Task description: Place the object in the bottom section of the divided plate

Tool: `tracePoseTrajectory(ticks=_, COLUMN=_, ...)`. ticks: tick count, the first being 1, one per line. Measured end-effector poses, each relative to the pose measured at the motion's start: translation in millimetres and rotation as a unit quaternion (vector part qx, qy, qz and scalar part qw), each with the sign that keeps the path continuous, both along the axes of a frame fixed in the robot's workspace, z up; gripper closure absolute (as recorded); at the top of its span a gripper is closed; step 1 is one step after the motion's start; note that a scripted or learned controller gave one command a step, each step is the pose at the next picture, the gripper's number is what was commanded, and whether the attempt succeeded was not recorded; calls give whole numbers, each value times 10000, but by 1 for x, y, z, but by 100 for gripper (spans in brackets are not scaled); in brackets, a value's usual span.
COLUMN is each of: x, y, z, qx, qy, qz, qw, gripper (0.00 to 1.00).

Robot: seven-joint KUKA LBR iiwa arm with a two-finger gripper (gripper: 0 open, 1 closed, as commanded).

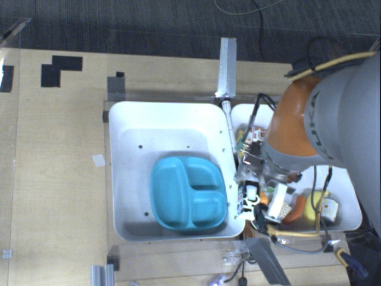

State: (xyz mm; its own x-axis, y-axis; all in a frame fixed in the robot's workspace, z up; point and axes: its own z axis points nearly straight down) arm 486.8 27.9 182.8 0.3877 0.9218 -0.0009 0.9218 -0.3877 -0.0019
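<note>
Two white bins side by side on the bench. Left bin (128, 130) has the blue divided plate (189, 192) lying flat, toward its lower right corner; one big section on the left side, two smaller ones on the right. All three sections look bare.

Right bin (352, 210) is mostly covered by the arm (333, 112), which comes in from the right with its orange band (289, 124) over the bin's middle. Gripper (257, 202) is down low at the right bin's left edge, just beside the wall between the bins. Can't tell whether the pincer is open, closed or gripping anything: wrist, cables and clutter hide the tips.

Object: small mixed items (297, 207) sit in the right bin under and beside the wrist, orange, yellow and white bits. Can't tell which one is the target. None is on the plate.
</note>
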Motion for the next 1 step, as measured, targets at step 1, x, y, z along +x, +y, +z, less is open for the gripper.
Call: tracePoseTrajectory(ticks=1, x=0, y=-13, z=0, qx=-1, qy=-1, qz=105, qw=9999, gripper=100)
